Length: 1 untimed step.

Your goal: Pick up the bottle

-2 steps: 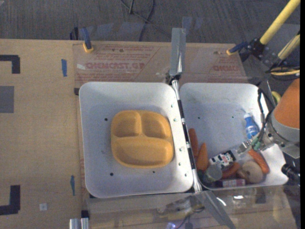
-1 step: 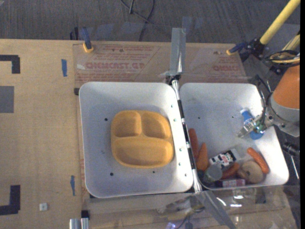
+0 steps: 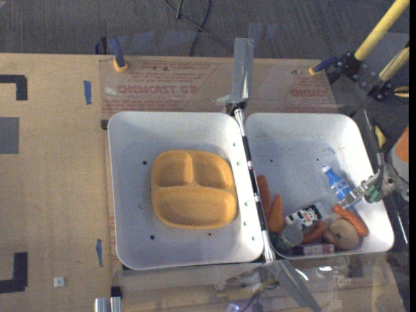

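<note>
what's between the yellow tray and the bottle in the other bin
In the camera view, between the yellow tray and the bottle run the two bins' adjoining rims, then bare white floor of the right bin. The carrots lie lower, off that line.

Two white bins [image 3: 130, 174] sit on the table [image 3: 52, 174]. One yellow divided tray [image 3: 193, 188] lies well left of the pincer [image 3: 356, 195]. One clear bottle [image 3: 337, 182] just beside it. Three orange carrots [image 3: 276, 213] lie lower left.
</note>
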Each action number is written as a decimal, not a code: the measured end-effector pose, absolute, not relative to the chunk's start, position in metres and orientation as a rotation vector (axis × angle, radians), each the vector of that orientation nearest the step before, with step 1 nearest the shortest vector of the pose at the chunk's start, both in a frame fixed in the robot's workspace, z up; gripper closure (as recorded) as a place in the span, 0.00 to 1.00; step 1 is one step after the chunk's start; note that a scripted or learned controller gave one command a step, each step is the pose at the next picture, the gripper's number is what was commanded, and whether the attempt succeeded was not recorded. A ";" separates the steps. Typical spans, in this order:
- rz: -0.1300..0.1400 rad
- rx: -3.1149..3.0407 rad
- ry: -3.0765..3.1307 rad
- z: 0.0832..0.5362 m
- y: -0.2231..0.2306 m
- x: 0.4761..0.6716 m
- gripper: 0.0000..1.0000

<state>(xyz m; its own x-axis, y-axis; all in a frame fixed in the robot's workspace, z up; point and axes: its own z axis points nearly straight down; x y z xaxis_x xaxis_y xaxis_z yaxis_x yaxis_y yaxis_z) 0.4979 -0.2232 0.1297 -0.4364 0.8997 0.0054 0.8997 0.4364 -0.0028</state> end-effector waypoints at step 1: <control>0.004 -2.041 -2.385 0.239 -0.147 0.480 1.00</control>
<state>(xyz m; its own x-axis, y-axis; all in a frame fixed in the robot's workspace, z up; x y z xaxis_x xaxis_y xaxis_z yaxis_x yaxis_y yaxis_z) 0.4801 -0.1467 0.2385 -0.1545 0.9880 0.0003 0.9880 0.1545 -0.0033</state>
